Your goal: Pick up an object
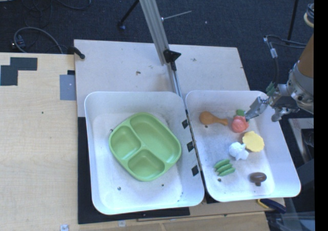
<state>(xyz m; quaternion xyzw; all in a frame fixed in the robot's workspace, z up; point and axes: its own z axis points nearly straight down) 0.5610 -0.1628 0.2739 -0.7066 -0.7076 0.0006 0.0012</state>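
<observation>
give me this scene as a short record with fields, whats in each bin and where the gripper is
left bin: green tray with three compartments
right bin: drumstick, tomato, yellow piece, white piece, green pods, mushroom
gripper: over right bin's far right, close to the tomato
held: nothing seen between fingers

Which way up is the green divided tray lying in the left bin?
Right way up. The green tray lies flat in the left bin with its three hollow compartments facing up.

Arm [307, 71] cut off at right edge, tool [264, 108] fingers too blurred to tell their stance
</observation>
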